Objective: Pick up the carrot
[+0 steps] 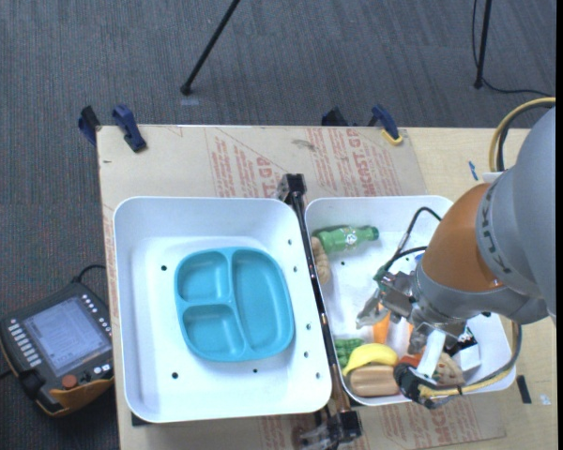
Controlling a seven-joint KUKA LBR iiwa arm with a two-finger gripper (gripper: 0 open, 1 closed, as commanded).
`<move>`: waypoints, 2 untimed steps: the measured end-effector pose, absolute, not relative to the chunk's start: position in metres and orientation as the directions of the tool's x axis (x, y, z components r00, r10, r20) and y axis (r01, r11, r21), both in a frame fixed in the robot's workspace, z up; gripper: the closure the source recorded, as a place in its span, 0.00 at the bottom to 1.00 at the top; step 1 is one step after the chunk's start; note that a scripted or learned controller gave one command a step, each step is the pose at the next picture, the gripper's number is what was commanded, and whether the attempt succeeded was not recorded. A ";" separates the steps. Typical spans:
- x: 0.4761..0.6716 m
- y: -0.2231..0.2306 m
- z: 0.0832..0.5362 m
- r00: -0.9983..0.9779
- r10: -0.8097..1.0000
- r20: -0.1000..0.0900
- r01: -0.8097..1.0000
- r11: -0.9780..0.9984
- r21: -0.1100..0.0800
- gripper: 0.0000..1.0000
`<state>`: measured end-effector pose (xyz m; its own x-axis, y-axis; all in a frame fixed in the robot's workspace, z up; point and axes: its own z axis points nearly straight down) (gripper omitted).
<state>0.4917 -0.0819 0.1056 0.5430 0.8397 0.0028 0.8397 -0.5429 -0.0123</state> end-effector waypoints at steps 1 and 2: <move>0.492 -0.082 0.115 0.541 0.841 0.004 0.841 -0.541 -0.016 1.00; 0.492 -0.082 0.115 0.542 0.841 0.004 0.841 -0.541 -0.016 0.00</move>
